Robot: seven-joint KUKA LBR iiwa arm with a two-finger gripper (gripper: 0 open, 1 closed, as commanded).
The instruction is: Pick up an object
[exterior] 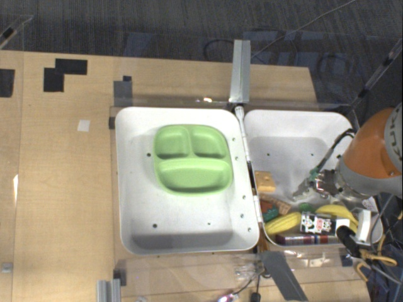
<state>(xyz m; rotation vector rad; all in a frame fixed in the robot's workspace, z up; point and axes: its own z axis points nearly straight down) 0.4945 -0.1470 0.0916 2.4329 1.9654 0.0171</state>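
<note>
From my station I see the 2 white bins side by side on the wooden bench [56, 168]. The left bin [135, 228] carries a green divided tray [191, 158] with 3 compartments, lying flat near the bin's middle.

The right bin [289, 137] is where the pickable things lie, all crowded into its near corner. I make out a tan block [266, 182] against the wall shared with the left bin, a yellow banana [283, 223] just in front of it, a second banana [335, 211] further right, and a small black-and-white carton [316, 223] between them. A dark marker [305, 238] lies along the near wall. Something green pokes out beside the first banana, too small for me to name, and a brownish piece below the tan block is equally unclear.

The arm [376, 153] comes in from the right, its orange band cut off by the frame edge. The gripper [313, 186] sits low over the pile, just above the second banana. Cables and metal parts clutter my view of it, so I cannot tell how the pincer stands, nor whether it touches anything. The pile's right end is hidden under the wrist.
</note>
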